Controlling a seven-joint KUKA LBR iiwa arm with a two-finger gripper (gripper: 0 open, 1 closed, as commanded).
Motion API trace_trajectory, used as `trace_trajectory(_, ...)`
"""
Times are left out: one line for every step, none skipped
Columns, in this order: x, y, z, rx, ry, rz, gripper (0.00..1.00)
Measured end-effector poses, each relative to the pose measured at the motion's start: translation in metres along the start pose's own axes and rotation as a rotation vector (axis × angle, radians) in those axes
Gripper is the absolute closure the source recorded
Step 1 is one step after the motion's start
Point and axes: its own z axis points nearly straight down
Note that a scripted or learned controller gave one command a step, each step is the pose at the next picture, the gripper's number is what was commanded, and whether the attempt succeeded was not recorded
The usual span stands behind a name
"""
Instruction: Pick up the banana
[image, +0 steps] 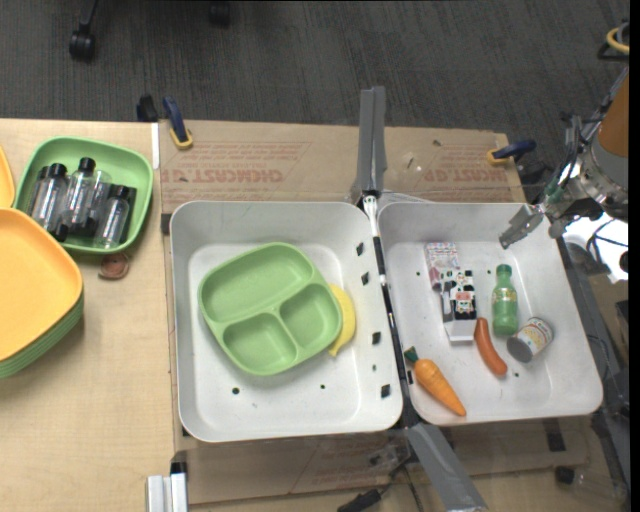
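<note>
The arm enters at upper right; its gripper (522, 228) hovers above the right bin's (575, 400) far corner, grip state unclear; the banana (345, 322) lies beside the green plate (268, 308) in the left bin (200, 400).

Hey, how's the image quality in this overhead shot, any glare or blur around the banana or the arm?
Camera view: even, soft lighting; the banana is sharp but mostly hidden under the green plate; the white bins look bright with mild glare; the end effector near the right edge is slightly blurred.
</note>
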Motion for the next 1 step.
trace_trajectory(-0.0009, -0.0054, 0.1267, 0.0, 0.0, 0.034, 0.0)
